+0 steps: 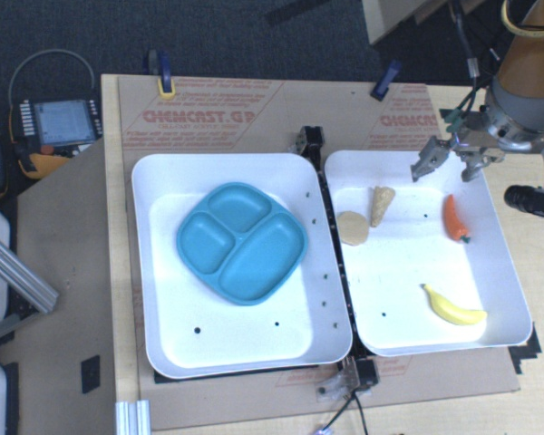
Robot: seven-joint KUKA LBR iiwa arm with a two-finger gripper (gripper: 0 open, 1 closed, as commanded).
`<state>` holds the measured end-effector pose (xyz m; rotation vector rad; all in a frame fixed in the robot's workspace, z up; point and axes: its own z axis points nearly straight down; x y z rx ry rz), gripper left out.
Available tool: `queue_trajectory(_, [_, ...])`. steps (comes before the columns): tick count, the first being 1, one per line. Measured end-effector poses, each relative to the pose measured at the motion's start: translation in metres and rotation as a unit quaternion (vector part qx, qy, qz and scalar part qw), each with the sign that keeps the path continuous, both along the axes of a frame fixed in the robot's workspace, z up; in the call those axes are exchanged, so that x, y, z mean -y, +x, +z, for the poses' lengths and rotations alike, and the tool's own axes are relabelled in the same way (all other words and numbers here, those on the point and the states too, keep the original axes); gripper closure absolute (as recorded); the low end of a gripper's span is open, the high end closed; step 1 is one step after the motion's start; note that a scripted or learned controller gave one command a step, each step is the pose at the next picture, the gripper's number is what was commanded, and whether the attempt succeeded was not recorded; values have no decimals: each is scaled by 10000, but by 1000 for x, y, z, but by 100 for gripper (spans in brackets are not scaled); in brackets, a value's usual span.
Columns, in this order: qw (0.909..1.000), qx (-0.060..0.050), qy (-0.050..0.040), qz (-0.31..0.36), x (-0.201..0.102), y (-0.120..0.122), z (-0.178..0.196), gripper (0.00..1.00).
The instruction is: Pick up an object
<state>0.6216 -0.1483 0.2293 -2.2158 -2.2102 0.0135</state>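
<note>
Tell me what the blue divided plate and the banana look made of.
Blue divided plate: likely moulded plastic, matte, with an even colour and soft rounded compartment ridges. Banana: probably a plastic toy, uniformly bright yellow and smooth with a faint sheen, though real fruit cannot be ruled out.

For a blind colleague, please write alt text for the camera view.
The open gripper hovers above the right bin, which holds a banana, carrot, cone and tan disc. The left bin holds a blue divided plate.
</note>
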Motion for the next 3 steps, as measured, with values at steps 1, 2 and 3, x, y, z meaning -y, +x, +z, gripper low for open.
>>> queue_trajectory(1, [10000, 69, -11, 14, 0, 3, 8, 0])
queue_trajectory(2, [10000, 41, -4, 19, -10, 6, -44, 0])
queue_trajectory(3, [10000, 60, -9, 15, -17, 5, -103, 0])
